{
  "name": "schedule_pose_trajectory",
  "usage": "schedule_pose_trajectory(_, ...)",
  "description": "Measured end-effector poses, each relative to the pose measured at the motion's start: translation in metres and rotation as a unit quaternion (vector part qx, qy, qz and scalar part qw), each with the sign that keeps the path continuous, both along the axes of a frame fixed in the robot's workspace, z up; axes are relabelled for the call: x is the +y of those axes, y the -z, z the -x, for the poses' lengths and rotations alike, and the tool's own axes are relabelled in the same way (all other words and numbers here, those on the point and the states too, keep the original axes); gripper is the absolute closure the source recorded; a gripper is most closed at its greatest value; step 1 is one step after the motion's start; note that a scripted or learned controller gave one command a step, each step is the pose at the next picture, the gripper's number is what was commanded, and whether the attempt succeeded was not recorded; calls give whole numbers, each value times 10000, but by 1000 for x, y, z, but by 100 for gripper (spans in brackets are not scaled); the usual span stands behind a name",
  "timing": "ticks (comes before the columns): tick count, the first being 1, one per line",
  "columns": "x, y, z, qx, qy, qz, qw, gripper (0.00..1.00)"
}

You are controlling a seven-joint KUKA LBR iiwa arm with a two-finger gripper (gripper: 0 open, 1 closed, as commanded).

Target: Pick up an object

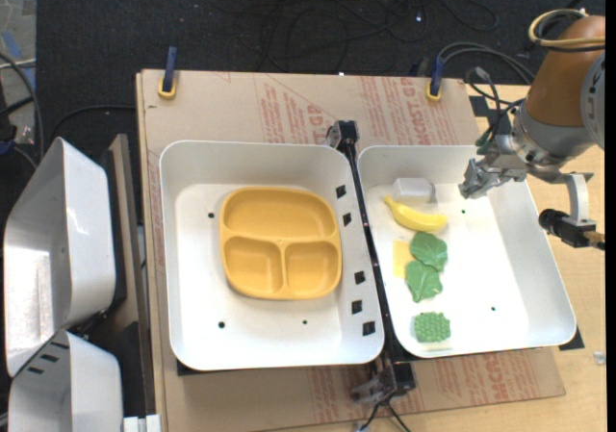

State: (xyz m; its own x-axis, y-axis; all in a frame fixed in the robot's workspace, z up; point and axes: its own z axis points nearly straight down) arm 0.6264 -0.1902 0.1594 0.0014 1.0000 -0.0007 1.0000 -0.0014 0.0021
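1. The banana (418, 216) looks like a light, stiff plastic toy — smooth, likely slippery; grip across its thick middle.
2. It is yellow and curved, lying in the right bin (525, 266), just beside the grey block (412, 189) — green pieces (426, 266) sit below.
3. The tool (474, 182) hovers right of the banana; whether it is wide or narrow, I cannot tell.

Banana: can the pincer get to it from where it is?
Probably yes. The pincer hangs over the right bin, a little to the right of the banana, with bare white floor between them. A small white block sits against the banana's far side, but nothing lies on top.
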Motion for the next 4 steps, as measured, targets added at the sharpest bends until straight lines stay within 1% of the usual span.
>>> schedule_pose_trajectory(1, 2, -63, 3, -23, -21, 7, 10000, 100)
schedule_pose_trajectory(2, 2, -83, 3, -5, -23, 3, 10000, 100)
schedule_pose_trajectory(3, 52, -73, 14, 18, -37, -7, 10000, 100)
schedule_pose_trajectory(4, 108, -65, 34, 23, -36, -7, 10000, 100)
